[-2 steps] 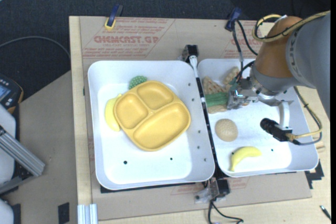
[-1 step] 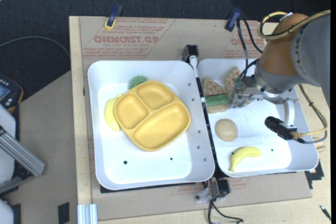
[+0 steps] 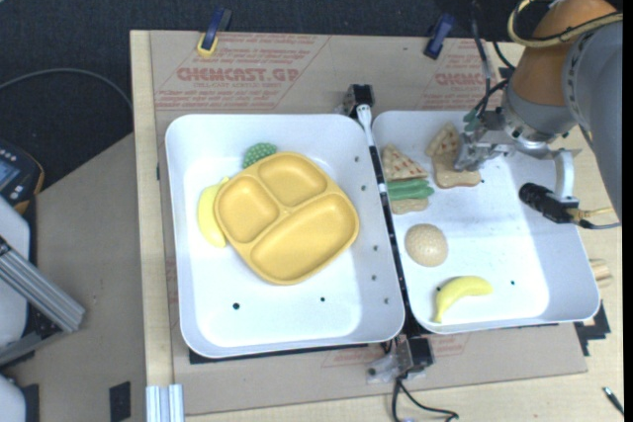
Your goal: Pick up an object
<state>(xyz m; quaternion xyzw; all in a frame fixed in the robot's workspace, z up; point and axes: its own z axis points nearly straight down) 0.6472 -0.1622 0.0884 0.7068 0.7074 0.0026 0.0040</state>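
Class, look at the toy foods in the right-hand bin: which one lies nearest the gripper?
The toast-like piece at the bin's far end, right beneath the gripper. The sandwich wedge, round bun and banana all lie farther off.

You see two shallow white bins (image 3: 198,242), one yellow three-compartment plastic tray (image 3: 287,215), one yellow banana (image 3: 460,293), one round beige bun (image 3: 426,243), and one green broccoli piece (image 3: 260,153).

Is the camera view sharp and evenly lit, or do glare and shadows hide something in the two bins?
Camera view: light is even and soft; the left bin and right bin look bright white without hard glare. The yellow tray and banana cast only faint shadows. The gripper looks slightly soft, so its small details are unclear.
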